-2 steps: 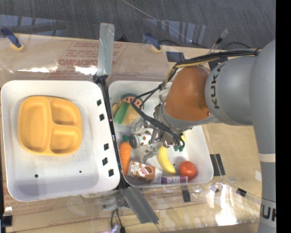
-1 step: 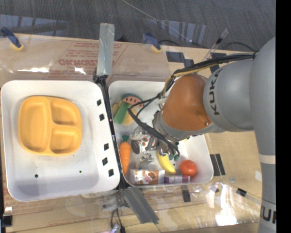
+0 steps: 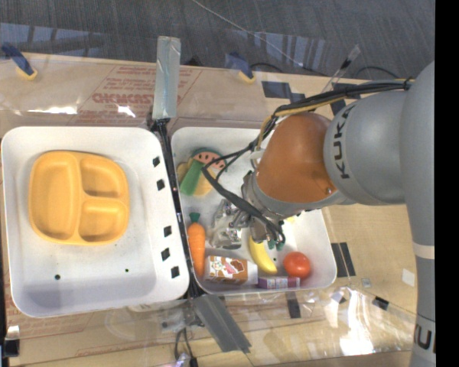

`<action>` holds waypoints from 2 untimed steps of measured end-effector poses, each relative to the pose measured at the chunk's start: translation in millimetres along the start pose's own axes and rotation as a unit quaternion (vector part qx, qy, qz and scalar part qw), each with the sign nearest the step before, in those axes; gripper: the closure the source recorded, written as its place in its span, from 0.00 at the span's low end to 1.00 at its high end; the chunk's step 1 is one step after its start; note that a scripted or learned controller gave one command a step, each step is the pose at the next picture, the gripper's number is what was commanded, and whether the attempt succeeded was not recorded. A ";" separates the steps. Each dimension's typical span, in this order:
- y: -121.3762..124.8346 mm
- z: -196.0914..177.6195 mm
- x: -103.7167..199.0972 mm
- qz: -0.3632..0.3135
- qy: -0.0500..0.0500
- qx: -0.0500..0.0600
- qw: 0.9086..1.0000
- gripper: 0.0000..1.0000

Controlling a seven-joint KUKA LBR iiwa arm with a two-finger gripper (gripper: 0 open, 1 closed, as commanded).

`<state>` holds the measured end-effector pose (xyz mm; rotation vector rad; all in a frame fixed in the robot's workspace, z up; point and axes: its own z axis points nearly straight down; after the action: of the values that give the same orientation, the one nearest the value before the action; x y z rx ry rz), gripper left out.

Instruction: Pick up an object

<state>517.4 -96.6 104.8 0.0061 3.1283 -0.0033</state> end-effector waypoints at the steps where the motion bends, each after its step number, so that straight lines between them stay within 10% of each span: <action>1: -5.5 -163.7 -99.7 -0.073 0.000 0.000 0.997 1.00; 2: -103.3 -86.5 -140.4 -0.178 0.007 -0.002 0.984 1.00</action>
<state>656.3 -200.3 193.3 -0.5520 3.0933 0.0002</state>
